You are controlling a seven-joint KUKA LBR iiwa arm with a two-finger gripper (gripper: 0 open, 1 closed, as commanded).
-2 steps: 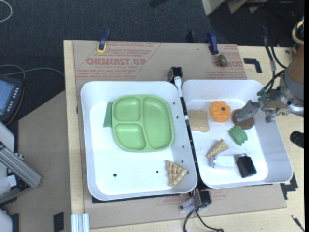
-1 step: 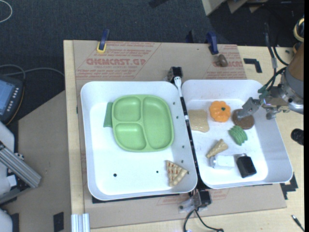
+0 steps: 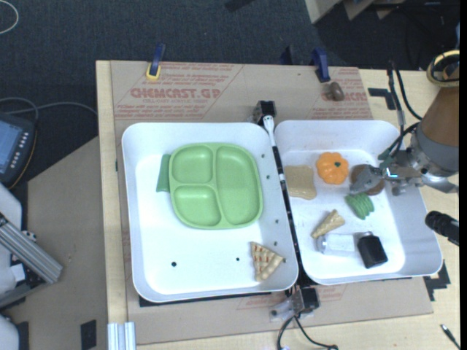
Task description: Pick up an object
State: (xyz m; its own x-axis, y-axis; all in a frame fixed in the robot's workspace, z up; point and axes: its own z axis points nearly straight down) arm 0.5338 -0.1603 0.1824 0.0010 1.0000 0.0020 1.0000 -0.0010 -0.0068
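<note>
Light is bright and even, falling from overhead, so shadows are short and soft. The two white bins [image 3: 146,217] come close to overexposed, their walls losing detail, with a faint sheen along the rims. The green plate [image 3: 216,184] casts only a thin dark edge on its left side, and the small things in the right-hand bin [image 3: 416,246] lay weak shadows close beneath them. The dark floor [image 3: 109,20] around the bench is dim and low in contrast. The picture is soft overall and slightly grainy; printed lettering on the cardboard [image 3: 175,92] reads only roughly. The arm [image 3: 445,133] looks a little smeared at the right.
</note>
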